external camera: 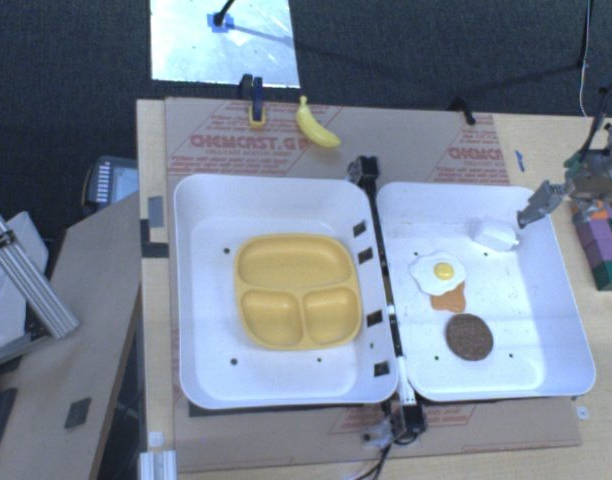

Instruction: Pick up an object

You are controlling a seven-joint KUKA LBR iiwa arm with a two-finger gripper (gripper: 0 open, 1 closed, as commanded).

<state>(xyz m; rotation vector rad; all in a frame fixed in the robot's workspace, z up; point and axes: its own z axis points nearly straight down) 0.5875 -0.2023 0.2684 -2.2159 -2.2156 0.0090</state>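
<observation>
Camera view: approach step; claw [542, 204], grip state unreadable, just beside small white block [494, 234]; next, descend onto it.

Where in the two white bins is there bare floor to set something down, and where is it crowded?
Left bin: bare strips ring the yellow divided plate, widest along its top wall. Right bin: bare floor right of the fried egg and brown patty. Crowded: the egg, the orange piece and patty cluster; the white block lies beside the gripper.
</observation>
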